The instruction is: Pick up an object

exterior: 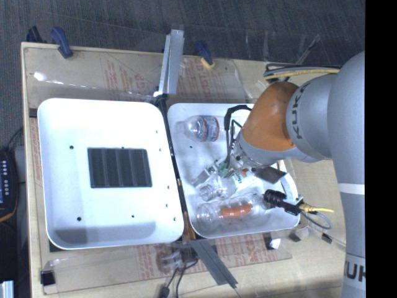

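**Arm low over the cluttered right bin**

A wooden bench (pixel 248 79) lined with clear plastic sheeting carries two shallow white bins, with dark carpet beyond its far edge. The right bin (pixel 186 120) holds the objects. Nearest its front wall lies a clear plastic bottle with an orange-red core (pixel 231 212), on its side, its long axis running nearly left to right along that wall and tipped slightly up toward the right. Just behind it, touching or nearly so, sits a heap of crumpled clear plastic (pixel 208 184). Toward the back of the bin lies a second clear bottle with a bluish label (pixel 202 128), also on its side, long axis roughly left to right, well apart from the first.

The gripper (pixel 231 168) sits down among the clear plastic near the bin's middle; the wrist hides its working end, so its state cannot be told, nor whether it has hold of anything.

The left bin (pixel 62 123) has a dark ribbed rectangle (pixel 120 167) on its floor.
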`<move>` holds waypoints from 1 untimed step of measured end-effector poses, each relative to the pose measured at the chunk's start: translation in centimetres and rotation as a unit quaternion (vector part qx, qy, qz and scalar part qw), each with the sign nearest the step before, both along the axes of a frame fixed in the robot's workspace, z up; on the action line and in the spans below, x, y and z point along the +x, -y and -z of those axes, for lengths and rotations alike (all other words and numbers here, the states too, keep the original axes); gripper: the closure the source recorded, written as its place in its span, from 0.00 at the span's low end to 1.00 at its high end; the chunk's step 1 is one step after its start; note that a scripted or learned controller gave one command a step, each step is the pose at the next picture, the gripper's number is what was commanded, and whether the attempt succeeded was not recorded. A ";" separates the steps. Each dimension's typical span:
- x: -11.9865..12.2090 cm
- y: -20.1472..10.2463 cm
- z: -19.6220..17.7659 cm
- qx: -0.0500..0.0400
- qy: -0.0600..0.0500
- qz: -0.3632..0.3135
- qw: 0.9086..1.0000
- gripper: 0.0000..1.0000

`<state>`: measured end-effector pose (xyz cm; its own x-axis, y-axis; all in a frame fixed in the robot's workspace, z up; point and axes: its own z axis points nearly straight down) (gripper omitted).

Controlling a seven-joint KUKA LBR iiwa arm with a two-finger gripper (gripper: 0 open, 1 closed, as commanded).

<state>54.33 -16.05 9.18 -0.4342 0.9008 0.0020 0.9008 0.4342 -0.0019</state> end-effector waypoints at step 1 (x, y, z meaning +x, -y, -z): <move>-4.1 -3.4 -0.2 -0.004 0.004 -0.004 1.000 0.00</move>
<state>50.19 -12.69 9.41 -0.4409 0.8975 -0.0087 0.8975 0.4409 0.0010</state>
